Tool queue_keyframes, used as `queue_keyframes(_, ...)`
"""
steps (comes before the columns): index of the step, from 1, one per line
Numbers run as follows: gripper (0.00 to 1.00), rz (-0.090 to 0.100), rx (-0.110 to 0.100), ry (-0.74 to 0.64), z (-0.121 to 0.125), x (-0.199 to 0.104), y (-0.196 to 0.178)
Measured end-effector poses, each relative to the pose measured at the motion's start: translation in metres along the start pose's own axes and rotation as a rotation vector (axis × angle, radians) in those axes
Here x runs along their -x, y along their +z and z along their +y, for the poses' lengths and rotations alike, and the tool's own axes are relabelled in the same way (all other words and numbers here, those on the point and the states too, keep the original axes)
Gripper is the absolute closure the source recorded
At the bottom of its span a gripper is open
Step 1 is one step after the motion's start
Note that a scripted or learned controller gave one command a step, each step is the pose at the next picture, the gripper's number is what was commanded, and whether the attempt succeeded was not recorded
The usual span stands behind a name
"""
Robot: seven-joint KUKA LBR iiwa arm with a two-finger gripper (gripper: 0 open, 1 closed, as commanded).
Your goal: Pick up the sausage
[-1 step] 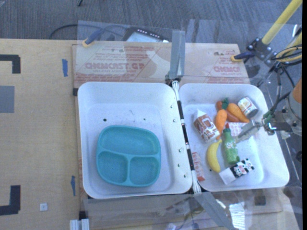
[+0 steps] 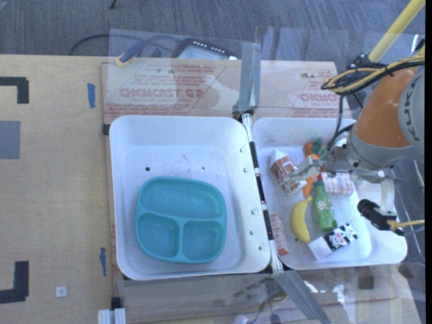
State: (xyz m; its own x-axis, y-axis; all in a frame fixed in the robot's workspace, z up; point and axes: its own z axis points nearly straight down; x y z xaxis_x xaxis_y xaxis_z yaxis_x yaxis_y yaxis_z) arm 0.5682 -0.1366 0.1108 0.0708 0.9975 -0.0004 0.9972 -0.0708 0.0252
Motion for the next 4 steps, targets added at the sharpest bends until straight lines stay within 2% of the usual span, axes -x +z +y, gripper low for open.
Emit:
queue_keyframes(1,0.00,-0.001,0.008,0.330,0.024,-0.037,0.010)
queue_keyframes(2,0.00,-0.009,-0.019,0.525,0.076,-0.036,0.023)
queue_keyframes(3,0.00,-0.007,-0.020,0.580,0.042,0.005,0.023)
queue_keyframes(4,1.00,-0.017,-0.016,0.578,0.043,0.009,0.010)
